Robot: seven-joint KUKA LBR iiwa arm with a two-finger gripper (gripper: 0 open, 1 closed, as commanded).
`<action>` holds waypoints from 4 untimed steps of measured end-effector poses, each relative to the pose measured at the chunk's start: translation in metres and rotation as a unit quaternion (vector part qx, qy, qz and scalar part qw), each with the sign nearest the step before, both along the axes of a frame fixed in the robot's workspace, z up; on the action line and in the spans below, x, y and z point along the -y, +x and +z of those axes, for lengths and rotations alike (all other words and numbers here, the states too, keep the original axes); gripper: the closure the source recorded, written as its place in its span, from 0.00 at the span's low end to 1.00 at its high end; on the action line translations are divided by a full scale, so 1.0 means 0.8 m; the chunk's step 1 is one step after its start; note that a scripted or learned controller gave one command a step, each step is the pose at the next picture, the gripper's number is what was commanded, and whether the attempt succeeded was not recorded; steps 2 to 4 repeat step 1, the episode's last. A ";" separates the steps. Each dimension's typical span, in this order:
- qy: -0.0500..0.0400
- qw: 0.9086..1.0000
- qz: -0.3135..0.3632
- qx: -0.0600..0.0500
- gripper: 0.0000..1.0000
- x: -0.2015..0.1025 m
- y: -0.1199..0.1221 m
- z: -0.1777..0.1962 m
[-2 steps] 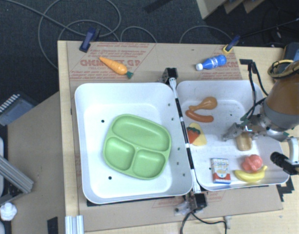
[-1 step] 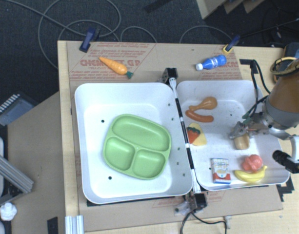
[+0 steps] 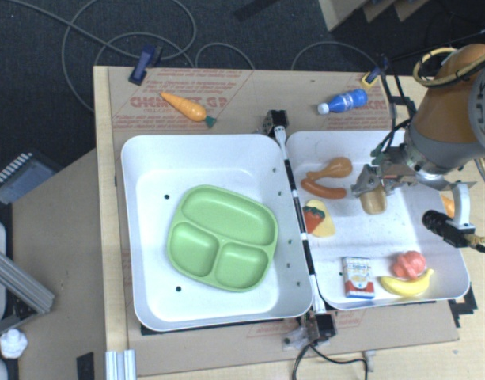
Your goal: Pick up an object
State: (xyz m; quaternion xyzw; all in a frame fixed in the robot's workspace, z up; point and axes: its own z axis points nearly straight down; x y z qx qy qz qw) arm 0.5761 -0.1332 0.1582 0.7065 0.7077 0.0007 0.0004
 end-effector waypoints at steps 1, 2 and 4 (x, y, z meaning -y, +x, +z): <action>0.000 1.000 0.000 0.000 1.00 -0.118 0.036 0.033; 0.000 1.000 0.000 0.000 1.00 -0.118 0.036 0.033; 0.000 1.000 0.000 0.000 1.00 -0.118 0.036 0.033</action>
